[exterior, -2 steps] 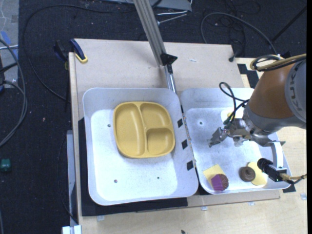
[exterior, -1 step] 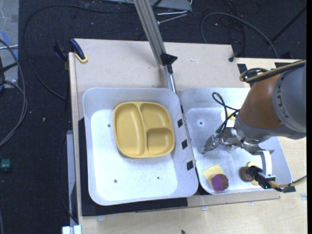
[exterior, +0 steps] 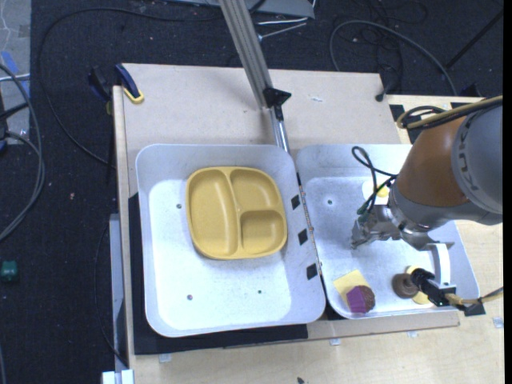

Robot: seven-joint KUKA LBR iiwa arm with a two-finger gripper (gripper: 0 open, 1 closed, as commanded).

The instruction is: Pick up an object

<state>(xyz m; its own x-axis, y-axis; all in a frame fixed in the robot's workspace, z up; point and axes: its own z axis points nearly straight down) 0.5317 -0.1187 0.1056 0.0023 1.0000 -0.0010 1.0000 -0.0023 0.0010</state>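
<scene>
Bench (exterior: 200, 102) with two white bins.
Yellow divided plate (exterior: 237, 212) lodged in left bin (exterior: 160, 294); tool (exterior: 370, 232) lowered over right bin (exterior: 328, 190), grip state indeterminable.

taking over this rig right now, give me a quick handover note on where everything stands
Hand: low inside the right white bin, near its middle, over bare floor. Nothing visibly held; whether it is open or shut cannot be told from this angle.

Things: a purple ball-like object sits on a pale yellow flat piece at the right bin's near edge. A small brown round object lies to their right. A yellow three-compartment plate is in the left white bin.

Done: nothing lifted yet.

Left: close on one object, likely the purple or brown one nearby, and raise it.
</scene>
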